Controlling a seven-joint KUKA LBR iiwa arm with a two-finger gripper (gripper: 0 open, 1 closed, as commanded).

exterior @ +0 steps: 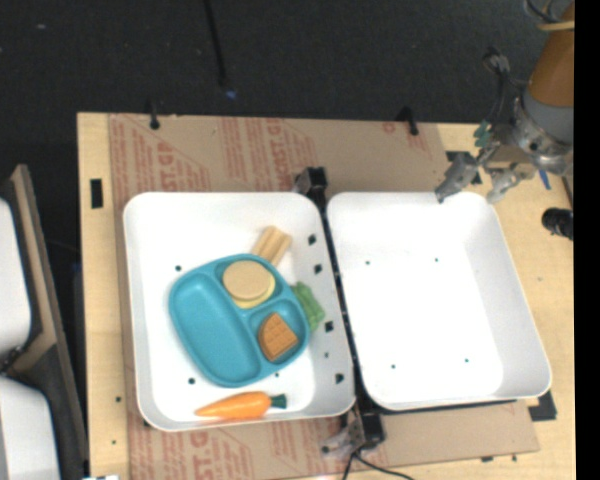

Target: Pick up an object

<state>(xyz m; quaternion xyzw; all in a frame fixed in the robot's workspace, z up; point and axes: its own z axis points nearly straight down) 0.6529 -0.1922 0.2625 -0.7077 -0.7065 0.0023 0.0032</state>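
"Where were you at that moment?"

"I hung at the far right corner of the right bin, my gripper just over its rim. My fingers were spread apart, and nothing was between them."

"And the things you could have picked up?"

"All of them lay in the left bin, well apart from me. A blue divided tray sat near the middle of it, tilted a little on the bin's floor. A round tan cookie rested in the tray's upper compartment, and a brown waffle-like square in the compartment below it. The long compartment on the tray's left side held nothing I could make out."

"Anything outside the tray?"

"A pale wooden block lay just beyond the tray's far edge, touching or nearly touching it; I could not tell which. A green piece peeked out at the tray's right side, partly hidden by it. An orange carrot with a green top lay along the near wall of the bin, just beside the tray."

"And under it all?"

"Both bins sat side by side on the bench, their inner walls touching."
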